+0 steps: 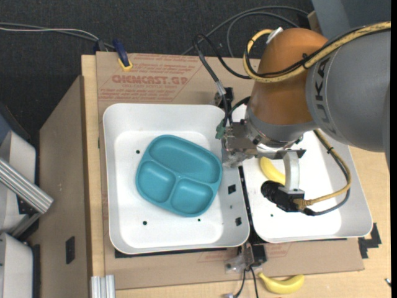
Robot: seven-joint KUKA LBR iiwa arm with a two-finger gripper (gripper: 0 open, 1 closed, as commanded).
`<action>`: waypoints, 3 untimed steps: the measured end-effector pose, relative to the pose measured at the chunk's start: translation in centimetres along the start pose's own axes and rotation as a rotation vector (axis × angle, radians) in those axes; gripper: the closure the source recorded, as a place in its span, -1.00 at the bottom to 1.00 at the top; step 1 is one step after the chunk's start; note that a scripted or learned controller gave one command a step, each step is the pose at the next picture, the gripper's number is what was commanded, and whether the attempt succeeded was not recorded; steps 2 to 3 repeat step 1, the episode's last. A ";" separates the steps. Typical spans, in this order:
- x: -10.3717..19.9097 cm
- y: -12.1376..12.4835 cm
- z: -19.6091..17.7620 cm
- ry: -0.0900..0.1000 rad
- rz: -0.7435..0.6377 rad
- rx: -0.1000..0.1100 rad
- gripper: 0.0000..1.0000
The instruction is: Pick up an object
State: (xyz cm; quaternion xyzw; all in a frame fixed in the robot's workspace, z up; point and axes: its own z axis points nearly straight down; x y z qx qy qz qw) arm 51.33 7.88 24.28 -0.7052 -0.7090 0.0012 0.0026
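A teal divided plate [178,174] lies flat in the middle of the left bin [118,166]. In the right bin [335,216], a yellow banana-shaped piece [272,170] shows partly from under the arm. My gripper [255,154] hangs low over the right bin's left side, right above that yellow piece. The big orange and grey wrist covers the gripper from above and hides most of the right bin's far half. Whether the yellow piece is touched or held is hidden.
A second yellow banana-like object [283,283] lies on the bench in front of the bins, outside them. A cardboard sheet [155,73] with red print sits behind the left bin. The divider between the bins [239,197] runs just left of the gripper.
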 end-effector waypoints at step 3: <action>-0.2 0.1 0.0 -0.001 0.004 -0.002 -1.00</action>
